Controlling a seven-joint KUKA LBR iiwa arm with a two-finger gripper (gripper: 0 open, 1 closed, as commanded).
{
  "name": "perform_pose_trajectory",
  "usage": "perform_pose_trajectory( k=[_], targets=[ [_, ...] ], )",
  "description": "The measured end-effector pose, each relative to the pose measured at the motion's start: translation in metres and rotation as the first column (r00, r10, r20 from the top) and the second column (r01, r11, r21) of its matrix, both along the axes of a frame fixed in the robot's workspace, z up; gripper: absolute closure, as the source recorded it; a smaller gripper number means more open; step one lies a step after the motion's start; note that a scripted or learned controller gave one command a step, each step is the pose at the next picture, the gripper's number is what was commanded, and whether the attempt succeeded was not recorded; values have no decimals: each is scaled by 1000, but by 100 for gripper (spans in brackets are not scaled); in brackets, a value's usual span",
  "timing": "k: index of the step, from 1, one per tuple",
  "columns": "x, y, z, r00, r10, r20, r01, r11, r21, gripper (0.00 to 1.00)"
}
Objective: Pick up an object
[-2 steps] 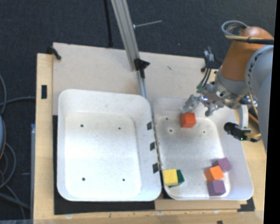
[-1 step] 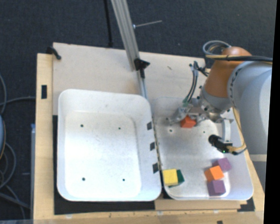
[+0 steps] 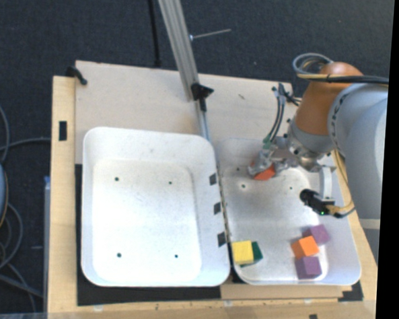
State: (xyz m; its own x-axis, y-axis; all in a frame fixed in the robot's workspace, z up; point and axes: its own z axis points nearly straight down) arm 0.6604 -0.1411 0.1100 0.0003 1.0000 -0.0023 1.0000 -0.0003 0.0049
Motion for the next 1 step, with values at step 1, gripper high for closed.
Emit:
perform_pose_trajectory(
  k=[1],
  targets=[
    [3,96,99,1000,10,5,-10,1000,4,100]
  ],
)
